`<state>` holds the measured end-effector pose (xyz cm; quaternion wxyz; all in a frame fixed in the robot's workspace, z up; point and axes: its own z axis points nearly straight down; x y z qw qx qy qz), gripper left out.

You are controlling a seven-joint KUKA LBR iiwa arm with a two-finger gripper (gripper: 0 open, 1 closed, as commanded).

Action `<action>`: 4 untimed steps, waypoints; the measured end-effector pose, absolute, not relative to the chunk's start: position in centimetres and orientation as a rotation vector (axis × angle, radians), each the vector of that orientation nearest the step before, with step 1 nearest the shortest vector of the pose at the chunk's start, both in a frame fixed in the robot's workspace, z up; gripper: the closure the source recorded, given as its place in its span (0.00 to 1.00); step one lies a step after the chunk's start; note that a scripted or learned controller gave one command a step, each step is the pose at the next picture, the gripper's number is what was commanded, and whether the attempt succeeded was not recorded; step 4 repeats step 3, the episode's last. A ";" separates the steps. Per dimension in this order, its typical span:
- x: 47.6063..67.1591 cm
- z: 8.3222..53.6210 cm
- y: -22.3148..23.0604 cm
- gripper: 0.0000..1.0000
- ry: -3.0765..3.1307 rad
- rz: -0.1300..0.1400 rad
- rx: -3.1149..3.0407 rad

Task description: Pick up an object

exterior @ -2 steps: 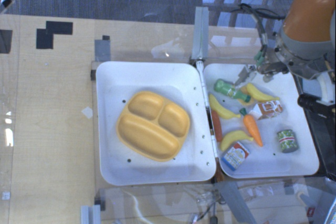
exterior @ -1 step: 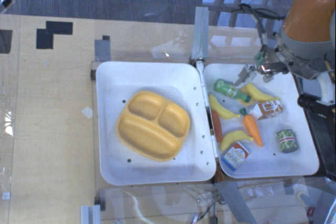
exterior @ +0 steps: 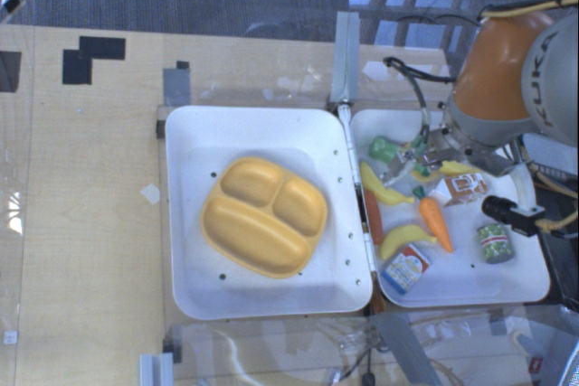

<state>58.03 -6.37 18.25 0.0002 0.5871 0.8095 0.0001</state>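
Observation:
The right bin point(exterior: 534, 280) holds several toy foods. Among them are a green piece point(exterior: 382, 148), a yellow banana point(exterior: 380, 187), a second banana point(exterior: 403, 237), a carrot point(exterior: 436, 223), a red stick point(exterior: 373, 217), a small carton point(exterior: 406, 269), a green can point(exterior: 494, 242) and a brown-and-white packet point(exterior: 465, 187). My gripper point(exterior: 420, 158) hangs low over the far middle of this bin, just right of the green piece and above the first banana. The arm's grey and orange body covers the bin's far right corner. I see nothing clearly held.
The left bin point(exterior: 190, 285) holds a yellow divided plate point(exterior: 264, 216). A metal divider post point(exterior: 345, 59) stands at the back between the bins. Black cables loop behind the right bin, and a black cylinder point(exterior: 503, 211) juts over it from the right.

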 end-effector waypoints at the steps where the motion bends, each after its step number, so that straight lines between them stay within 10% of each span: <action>1: 58.3 8.9 -11.5 0.00 2.628 0.008 1.704; 2: 58.6 9.9 -11.3 1.00 2.629 0.015 1.700; 3: 57.0 20.9 -6.5 1.00 2.579 0.003 1.787; 4: 57.0 20.9 -6.5 1.00 2.579 0.003 1.787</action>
